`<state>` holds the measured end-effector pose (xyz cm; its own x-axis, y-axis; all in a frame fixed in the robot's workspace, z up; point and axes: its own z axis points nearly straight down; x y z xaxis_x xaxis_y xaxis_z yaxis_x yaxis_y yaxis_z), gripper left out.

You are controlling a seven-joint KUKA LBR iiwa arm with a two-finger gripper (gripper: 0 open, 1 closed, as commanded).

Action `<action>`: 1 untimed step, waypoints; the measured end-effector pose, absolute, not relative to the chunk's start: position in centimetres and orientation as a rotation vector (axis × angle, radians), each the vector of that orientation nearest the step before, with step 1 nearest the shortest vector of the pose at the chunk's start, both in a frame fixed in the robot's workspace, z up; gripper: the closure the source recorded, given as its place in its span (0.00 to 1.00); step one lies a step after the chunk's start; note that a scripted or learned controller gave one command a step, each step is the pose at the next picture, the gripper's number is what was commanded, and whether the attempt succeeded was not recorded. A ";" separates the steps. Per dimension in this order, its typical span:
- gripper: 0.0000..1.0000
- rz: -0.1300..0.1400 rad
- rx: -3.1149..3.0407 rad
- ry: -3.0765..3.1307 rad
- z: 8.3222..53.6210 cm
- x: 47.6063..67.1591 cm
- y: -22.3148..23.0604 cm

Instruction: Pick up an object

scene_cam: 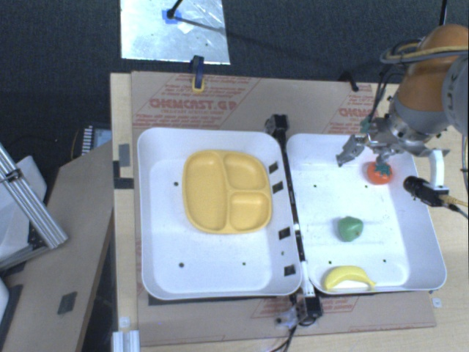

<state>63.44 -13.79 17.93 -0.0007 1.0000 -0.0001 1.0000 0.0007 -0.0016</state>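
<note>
**Camera view: claw over the orange toy, nothing lifted yet**

Camera view, starting at the near edge of the surface: a yellow banana (349, 277) lies in the front corner of the right bin (421, 270), close against its near wall. A little farther in, a small green object (350, 228), rounded like a toy vegetable, sits alone on the bin floor, well apart from the banana and from me.

Across the divider, the left bin (157, 270) holds a yellow compartment tray (224, 191), lying flat near its middle. I am nowhere near it.

Farther back in the right bin is the thing I seem to be after: a small orange-red object (379, 172) with a bit of green on top, perhaps a toy tomato or carrot end. It rests on the bin floor near the far right corner. My claw (372, 149) hangs just above and slightly behind it, fingers spread apart, one finger (349, 151) reaching out to the side over bare bin floor. Nothing sits between them, so I am released and carrying nothing.

By my reckoning the task is at its early stage. The approach looks nearly made, but the descent, the closing and the lift all remain. Whether I am centred well enough over the orange-red object I cannot tell from this slant.

Beyond the bins lie brown cardboard (220, 97) and a shiny metal sheet (174, 20).
</note>
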 end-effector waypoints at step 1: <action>0.00 0.002 -2.220 -2.221 13.7 63.6 -13.7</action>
